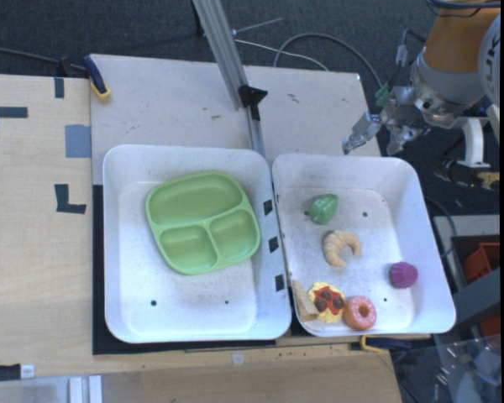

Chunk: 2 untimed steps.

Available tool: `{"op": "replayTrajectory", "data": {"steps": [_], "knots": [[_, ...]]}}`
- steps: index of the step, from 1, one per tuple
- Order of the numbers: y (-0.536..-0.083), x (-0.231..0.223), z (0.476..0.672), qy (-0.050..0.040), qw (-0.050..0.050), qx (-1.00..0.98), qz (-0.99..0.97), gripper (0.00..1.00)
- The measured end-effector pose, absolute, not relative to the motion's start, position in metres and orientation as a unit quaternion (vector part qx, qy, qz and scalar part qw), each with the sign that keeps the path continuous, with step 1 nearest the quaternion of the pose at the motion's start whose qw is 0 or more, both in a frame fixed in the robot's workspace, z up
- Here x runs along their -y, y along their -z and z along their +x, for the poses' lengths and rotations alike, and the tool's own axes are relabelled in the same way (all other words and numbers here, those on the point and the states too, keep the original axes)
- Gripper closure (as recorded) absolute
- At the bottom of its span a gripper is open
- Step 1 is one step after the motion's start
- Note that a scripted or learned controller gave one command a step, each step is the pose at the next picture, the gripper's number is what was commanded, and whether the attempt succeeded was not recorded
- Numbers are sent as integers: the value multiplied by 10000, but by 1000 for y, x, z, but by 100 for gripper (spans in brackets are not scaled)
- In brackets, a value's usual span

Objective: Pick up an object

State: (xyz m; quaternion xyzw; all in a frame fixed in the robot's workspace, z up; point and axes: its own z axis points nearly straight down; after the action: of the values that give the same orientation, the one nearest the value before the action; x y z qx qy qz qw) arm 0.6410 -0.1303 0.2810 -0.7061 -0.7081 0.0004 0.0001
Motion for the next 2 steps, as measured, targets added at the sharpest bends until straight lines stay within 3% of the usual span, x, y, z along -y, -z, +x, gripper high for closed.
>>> {"op": "replayTrajectory", "data": {"steps": [1, 2], "knots": [[-281, 130, 641, -6, 0, 7082, -7060, 0], [-226, 124, 649, -24, 21, 7081, -7061, 0]]}}
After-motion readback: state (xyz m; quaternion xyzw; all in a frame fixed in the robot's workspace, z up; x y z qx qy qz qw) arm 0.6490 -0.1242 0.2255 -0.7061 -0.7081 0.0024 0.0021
